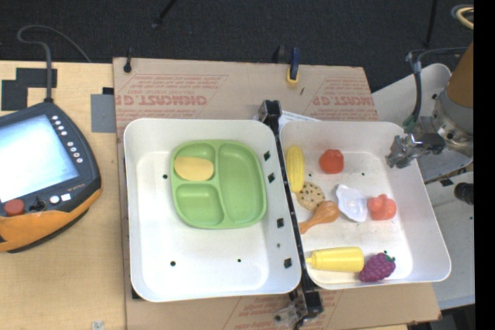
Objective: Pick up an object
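Observation:
The right bin [433,243] holds a yellow corn cob [295,168], a red tomato [332,161], a speckled cookie [310,195], a brown drumstick [319,217], a white piece [352,202], a red strawberry-like toy [381,207], a yellow bottle [336,260] and purple grapes [377,267]. In the left bin [147,243] lies a green divided plate [232,185] with a yellow oval piece [193,168] in its upper left compartment. My gripper [401,150] hangs at the right bin's far right rim, apart from every object and nearest the tomato and the red toy.
A teach pendant [39,166] lies on the bench at the left. Cardboard [201,93] sits under both bins, with a clamp [293,67] at its back edge. A black divider [280,189] runs between the bins.

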Robot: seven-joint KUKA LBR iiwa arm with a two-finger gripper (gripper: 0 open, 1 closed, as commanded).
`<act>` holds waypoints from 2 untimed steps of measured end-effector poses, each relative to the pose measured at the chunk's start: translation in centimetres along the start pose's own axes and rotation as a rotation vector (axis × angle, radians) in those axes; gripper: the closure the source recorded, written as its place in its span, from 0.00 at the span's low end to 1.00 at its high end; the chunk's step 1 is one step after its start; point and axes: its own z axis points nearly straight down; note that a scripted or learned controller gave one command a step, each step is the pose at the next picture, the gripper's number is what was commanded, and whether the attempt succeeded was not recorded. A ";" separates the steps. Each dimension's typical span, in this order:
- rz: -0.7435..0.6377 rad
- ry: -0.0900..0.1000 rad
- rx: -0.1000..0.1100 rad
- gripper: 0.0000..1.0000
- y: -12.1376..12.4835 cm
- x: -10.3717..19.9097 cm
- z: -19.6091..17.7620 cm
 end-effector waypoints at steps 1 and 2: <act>0.000 0.002 0.004 1.00 0.0 -0.2 -1.5; -0.003 0.004 0.008 1.00 -0.6 4.7 -0.5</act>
